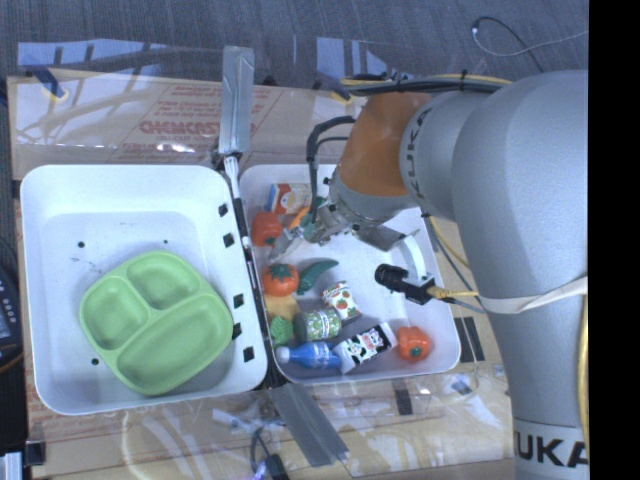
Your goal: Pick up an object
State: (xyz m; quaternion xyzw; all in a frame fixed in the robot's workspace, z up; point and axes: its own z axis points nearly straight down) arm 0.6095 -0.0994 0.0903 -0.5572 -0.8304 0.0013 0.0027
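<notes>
Objects for picking sit in the right bin (pixel 447 353), crowded toward its left and near sides. Largest first: grey arm (pixel 520 218) w/ orange band (pixel 375 158) reaches in from the right, wrist low over the bin's far-left part. Left bin (pixel 60 198) carries a green divided plate (pixel 157 320), lying flat toward its near side. Both bins rest side by side on the counter (pixel 120 118). Right bin contents: blue-capped bottle (pixel 312 356) and black-and-white carton (pixel 364 345) along the near wall, green can (pixel 318 324) just above them, orange tomato-like item (pixel 281 279), dark green pepper-like piece (pixel 318 271), small orange item (pixel 413 343) at near right. Jaws (pixel 308 226) sit beside a red-orange item (pixel 266 229); cannot tell whether released or clenched.
</notes>
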